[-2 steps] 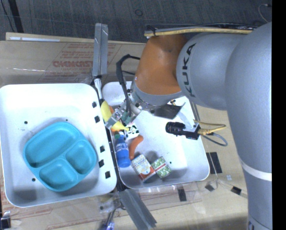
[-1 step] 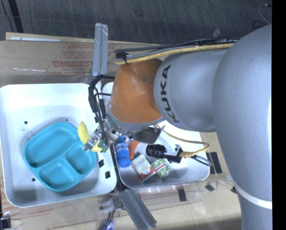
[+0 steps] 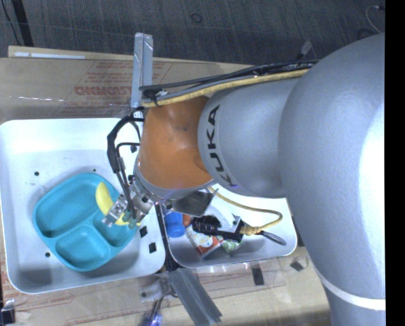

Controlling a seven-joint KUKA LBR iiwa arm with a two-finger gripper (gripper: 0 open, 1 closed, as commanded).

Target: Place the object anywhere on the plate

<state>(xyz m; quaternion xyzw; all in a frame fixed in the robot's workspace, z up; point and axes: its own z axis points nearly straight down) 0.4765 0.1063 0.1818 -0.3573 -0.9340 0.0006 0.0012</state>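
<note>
A blue divided plate [image 3: 73, 229] lies in the left white bin [image 3: 26, 155]. A yellow object [image 3: 104, 197], shaped like a banana, rests on the plate's right part. My gripper [image 3: 124, 212] hangs over the plate's right edge, just below and right of the yellow object, with a bit of yellow-green showing at its tip. The big grey arm with its orange band covers the space above and to the right.
The right bin [image 3: 270, 250] holds several small items under the arm: a blue one [image 3: 175, 228], an orange one [image 3: 191, 219] and a red-and-green pack [image 3: 216, 246]. A cardboard sheet [image 3: 66, 80] lies behind the bins.
</note>
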